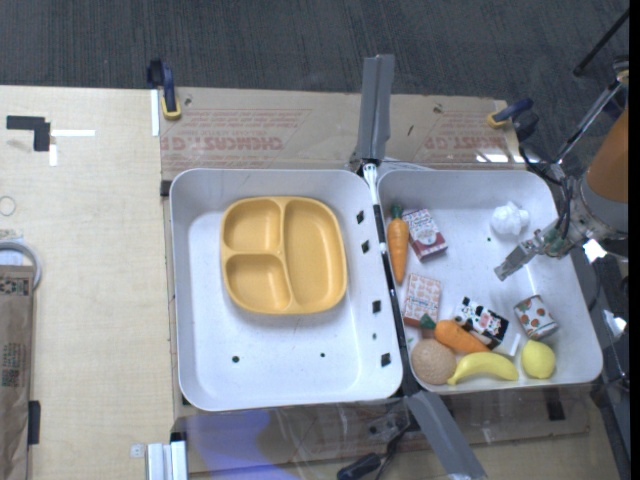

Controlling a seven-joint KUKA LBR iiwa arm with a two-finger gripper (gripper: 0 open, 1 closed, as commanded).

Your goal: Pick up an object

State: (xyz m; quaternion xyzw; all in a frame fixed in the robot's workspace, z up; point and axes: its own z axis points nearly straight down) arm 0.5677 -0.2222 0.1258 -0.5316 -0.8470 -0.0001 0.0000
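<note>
My gripper (522,256) hangs over the right side of the right bin (572,290), reaching in from the right edge. It sits between a white crumpled item (509,219) behind it and a small spotted can (535,317) in front of it. I see nothing in its grasp. Elsewhere in the same bin lie an upright carrot (398,248), a red-and-white box (425,234), a pink box (422,297), a second carrot (458,336), a black-and-white toy (483,320), a banana (484,370), a lemon (538,359) and a brown round piece (433,361).
The left bin (200,348) holds a yellow divided plate (284,254). A grey divider post (375,108) rises behind the seam between the bins. Cardboard lies behind the bins, with clamps at its corners. Cables and stand legs crowd the far right.
</note>
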